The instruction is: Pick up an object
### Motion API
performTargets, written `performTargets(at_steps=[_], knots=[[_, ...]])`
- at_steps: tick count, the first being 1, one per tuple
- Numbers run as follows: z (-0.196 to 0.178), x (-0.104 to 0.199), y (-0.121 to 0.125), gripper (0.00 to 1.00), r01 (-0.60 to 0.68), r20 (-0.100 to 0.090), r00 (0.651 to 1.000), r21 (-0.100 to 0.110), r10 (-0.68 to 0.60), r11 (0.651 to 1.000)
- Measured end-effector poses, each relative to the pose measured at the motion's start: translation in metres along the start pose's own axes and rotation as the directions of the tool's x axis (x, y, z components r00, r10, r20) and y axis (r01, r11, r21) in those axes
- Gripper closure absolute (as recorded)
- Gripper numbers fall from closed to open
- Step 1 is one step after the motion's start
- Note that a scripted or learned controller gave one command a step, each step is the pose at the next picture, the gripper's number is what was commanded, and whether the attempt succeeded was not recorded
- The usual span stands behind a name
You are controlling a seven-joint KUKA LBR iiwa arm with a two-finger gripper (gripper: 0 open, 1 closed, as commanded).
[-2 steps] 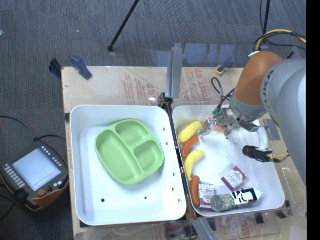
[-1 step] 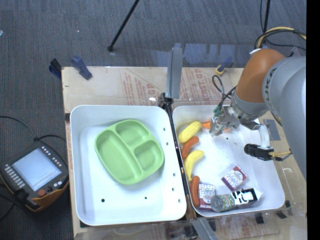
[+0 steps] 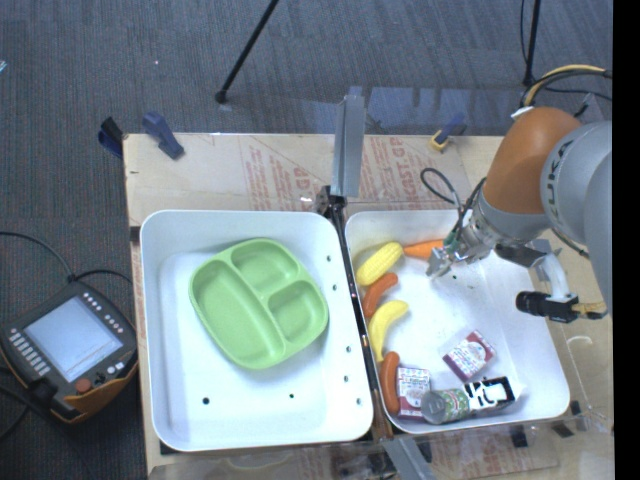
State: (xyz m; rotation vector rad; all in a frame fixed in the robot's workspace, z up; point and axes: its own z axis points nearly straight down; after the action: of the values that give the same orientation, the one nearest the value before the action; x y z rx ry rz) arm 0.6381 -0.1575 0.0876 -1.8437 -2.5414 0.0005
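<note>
My gripper (image 3: 446, 259) hangs low over the back of the right bin (image 3: 520, 343), beneath the orange wrist band. Its tip is just right of an orange carrot (image 3: 422, 250), close to or touching the carrot's right end. A yellow corn cob (image 3: 380, 262) lies left of the carrot. Below these lie an orange sausage (image 3: 379, 293), a yellow banana (image 3: 387, 320) and a red sausage (image 3: 390, 376). Near the front of the bin are a red box (image 3: 411, 382), a red carton (image 3: 468, 355), a tin can (image 3: 445, 405) and a black-and-white item (image 3: 491, 392).
The left bin (image 3: 175, 388) holds a green divided plate (image 3: 260, 301). A grey upright post (image 3: 349, 148) stands behind the seam between the bins. A teach pendant (image 3: 68, 348) lies on the floor at the left. Bare white floor shows at the right bin's middle right.
</note>
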Motion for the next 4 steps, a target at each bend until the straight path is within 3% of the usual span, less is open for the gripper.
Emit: performTargets(at_steps=[1,2,3,4], knots=[[-0.123,0.022,0.008,1.0,0.018,0.003,1.0,-0.005,-0.018,1.0],[-0.121,0.022,0.007,0.0,0.018,0.001,1.0,-0.001,-0.018,1.0],[-0.014,-0.014,0.001,0.0,0.024,0.001,1.0,-0.002,-0.024,1.0],[-0.023,-0.014,0.002,1.0,0.023,0.0,1.0,-0.002,-0.023,1.0]])
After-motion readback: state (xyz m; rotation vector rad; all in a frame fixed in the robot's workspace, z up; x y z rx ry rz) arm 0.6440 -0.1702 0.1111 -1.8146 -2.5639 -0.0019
